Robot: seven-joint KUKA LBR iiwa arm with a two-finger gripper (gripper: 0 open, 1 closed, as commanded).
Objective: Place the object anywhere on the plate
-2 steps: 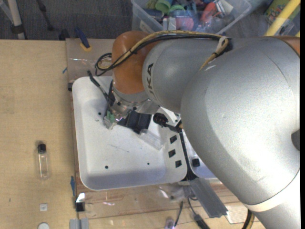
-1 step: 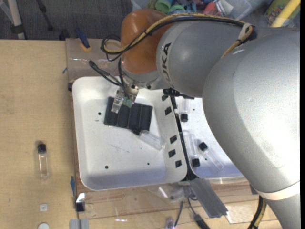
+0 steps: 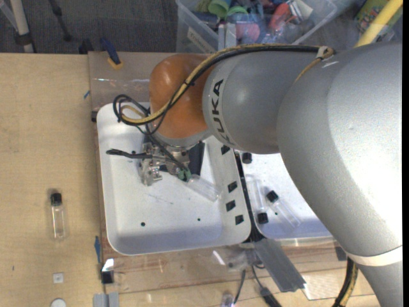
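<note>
My gripper [image 3: 151, 170] hangs low over the left white bin [image 3: 128, 232], in its upper middle part, under the orange wrist band. Its metal fingertips point down at the bin floor. Just to the right of the gripper lies a clear, pale plastic piece [image 3: 203, 188] with a small green bit [image 3: 186, 175] at its upper end. I cannot tell whether that piece touches the gripper. The big grey arm hides the bin's upper right corner and most of the right bin [image 3: 287, 226].
Two small black items [image 3: 272, 197] [image 3: 261, 218] lie in the visible strip of the right bin. A clear vial with a black cap [image 3: 57, 213] lies on the wooden bench to the left. A clear box of colourful toys [image 3: 255, 8] stands behind the bins.
</note>
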